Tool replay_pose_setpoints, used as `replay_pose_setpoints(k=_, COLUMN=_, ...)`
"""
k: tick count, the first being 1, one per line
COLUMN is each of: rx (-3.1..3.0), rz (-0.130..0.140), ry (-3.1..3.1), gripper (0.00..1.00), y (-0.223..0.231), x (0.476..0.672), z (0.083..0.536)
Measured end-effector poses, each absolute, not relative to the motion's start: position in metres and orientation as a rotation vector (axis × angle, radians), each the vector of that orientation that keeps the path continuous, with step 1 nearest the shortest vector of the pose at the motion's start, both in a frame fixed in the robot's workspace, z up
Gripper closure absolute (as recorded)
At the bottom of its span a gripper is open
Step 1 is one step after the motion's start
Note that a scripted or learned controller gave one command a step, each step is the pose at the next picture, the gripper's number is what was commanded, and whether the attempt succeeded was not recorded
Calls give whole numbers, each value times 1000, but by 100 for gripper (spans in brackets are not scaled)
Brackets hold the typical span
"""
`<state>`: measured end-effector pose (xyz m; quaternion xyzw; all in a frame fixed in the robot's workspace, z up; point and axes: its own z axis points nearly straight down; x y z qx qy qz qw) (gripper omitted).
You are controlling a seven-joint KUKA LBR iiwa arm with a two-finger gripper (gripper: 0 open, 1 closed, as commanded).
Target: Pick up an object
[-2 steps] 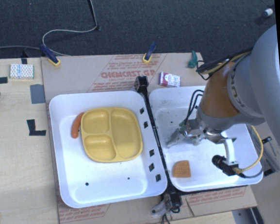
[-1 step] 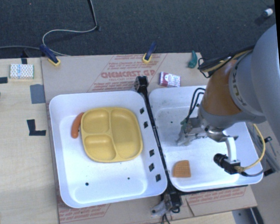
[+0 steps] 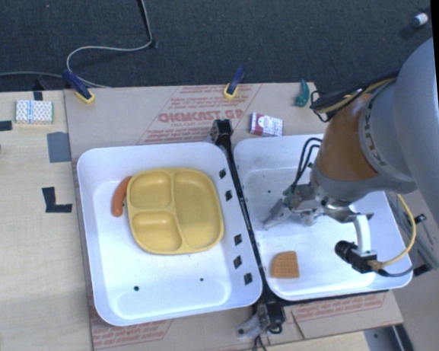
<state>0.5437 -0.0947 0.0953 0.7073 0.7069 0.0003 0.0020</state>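
Camera view: cardboard-topped bench [image 3: 191, 112], dark carpet [image 3: 267, 21] beyond.

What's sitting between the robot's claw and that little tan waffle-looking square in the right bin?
Nothing: in the camera view, only bare white bin floor separates the gripper from the tan square below it.

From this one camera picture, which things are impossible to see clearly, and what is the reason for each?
- Gripper, camera view: small and blurred above the right bin; open or shut cannot be told.
- Orange sausage-like item, camera view: the yellow divided plate covers its right side.
- Small packet behind the right bin: print too small to read.
- Right bin's far right part: the arm hides it.
- Waffle-like brown piece: too small to identify surely.
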Motion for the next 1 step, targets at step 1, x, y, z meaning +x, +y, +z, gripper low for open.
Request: replay_pose_setpoints(k=1, rx=2216, rz=4, ry=2219, gripper=0, y=-94, x=535, z=86)
